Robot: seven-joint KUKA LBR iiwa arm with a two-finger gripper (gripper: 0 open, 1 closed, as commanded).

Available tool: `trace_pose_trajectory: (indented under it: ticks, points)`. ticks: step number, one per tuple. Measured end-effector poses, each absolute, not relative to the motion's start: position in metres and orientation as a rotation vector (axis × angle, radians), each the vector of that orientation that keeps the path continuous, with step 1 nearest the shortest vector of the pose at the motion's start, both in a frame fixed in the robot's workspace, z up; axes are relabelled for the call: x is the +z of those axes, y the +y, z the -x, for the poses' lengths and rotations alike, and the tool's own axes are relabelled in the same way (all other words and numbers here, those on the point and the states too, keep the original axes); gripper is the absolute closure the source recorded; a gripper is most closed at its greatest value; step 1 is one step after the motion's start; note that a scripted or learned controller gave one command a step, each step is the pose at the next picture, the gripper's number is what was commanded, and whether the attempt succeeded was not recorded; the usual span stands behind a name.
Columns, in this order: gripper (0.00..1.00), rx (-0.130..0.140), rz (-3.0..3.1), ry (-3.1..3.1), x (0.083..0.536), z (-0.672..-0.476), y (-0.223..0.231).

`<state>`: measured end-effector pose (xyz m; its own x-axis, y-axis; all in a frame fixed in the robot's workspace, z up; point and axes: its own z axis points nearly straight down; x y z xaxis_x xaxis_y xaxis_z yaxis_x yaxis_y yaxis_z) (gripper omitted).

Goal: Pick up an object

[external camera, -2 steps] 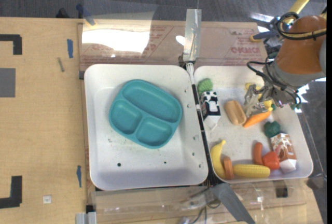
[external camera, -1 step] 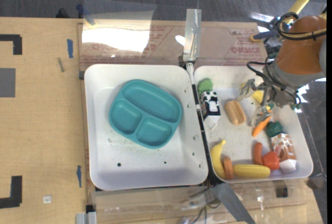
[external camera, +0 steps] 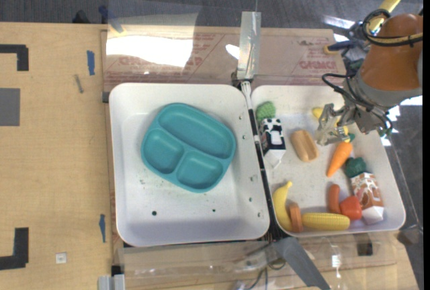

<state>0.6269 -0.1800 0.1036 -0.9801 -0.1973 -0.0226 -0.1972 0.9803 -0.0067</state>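
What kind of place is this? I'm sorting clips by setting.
Likely a robotics lab bench: two white bins, toy food like a carrot and banana, and a gripper reaching in.

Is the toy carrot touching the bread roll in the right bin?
Apart. The camera view shows a strip of bare white bin floor between the carrot and the bread roll, which lies to the carrot's left.

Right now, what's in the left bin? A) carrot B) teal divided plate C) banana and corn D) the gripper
B. The teal divided plate lies in the left bin; the banana, corn and carrot are all in the right bin, where the gripper also hovers.
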Motion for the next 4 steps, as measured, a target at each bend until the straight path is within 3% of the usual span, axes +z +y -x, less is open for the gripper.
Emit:
trace_pose_trajectory:
  ticks: [1,2,3,4]
  points:
    - [1.0,-0.003,0.054,3.122,0.221,-0.603,-0.132]
    - [1.0,0.003,0.481,3.105,0.122,-0.493,-0.125]
    - [1.0,-0.005,0.756,3.043,0.125,-0.532,-0.21]
    - [1.0,-0.009,0.741,3.04,0.09,-0.574,-0.184]
